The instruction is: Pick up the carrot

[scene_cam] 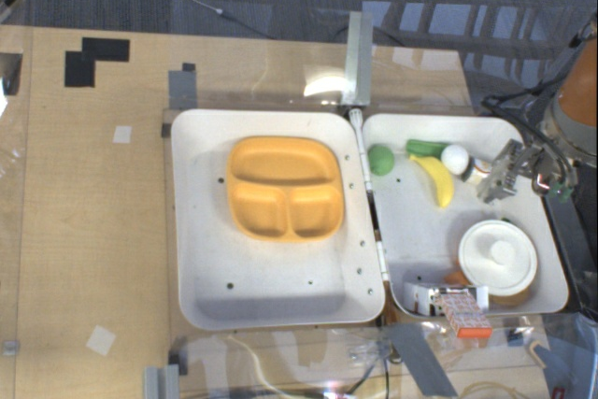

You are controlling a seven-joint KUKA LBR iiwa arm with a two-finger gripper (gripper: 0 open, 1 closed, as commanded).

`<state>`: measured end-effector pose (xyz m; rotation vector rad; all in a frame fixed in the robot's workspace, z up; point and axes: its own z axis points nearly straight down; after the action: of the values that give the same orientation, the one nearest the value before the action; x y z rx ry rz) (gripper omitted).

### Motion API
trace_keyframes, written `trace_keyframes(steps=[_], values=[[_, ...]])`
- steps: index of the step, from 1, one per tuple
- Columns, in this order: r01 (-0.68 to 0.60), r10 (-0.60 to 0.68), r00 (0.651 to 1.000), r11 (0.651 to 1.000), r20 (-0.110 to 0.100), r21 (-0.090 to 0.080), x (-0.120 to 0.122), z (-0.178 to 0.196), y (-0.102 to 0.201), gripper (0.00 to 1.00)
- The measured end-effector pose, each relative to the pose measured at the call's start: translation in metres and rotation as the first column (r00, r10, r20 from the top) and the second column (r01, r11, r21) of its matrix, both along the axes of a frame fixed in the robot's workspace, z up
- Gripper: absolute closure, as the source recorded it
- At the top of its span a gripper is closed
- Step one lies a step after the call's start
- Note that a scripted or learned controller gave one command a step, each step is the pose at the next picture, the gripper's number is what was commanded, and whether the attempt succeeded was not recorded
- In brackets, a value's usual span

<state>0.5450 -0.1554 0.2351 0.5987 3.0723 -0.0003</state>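
Wooden bench (84, 229), two white bins (201, 201)

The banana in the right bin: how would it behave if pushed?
The banana is curved, so it would probably pivot rather than roll. Its surface looks smooth, perhaps slippery. The white ball beside it would likely roll if nudged.

The arm comes in from the right, with its orange band (581, 89) up by the top right corner of the right bin (411, 229). The gripper (500, 178) hangs low over that bin's right side, tilted with the fingers pointing down-left. Can't really make out the gap between them.
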Motion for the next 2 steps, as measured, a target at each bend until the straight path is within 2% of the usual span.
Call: trace_keyframes(steps=[1, 2], values=[[-0.03, 0.03, 0.999, 1.0, 0.013, -0.008, -0.022, 0.186, -0.052, 1.0], [-0.159, 0.16, 0.987, 0.987, -0.013, 0.006, -0.01, 0.018, -0.003, 1.0]])
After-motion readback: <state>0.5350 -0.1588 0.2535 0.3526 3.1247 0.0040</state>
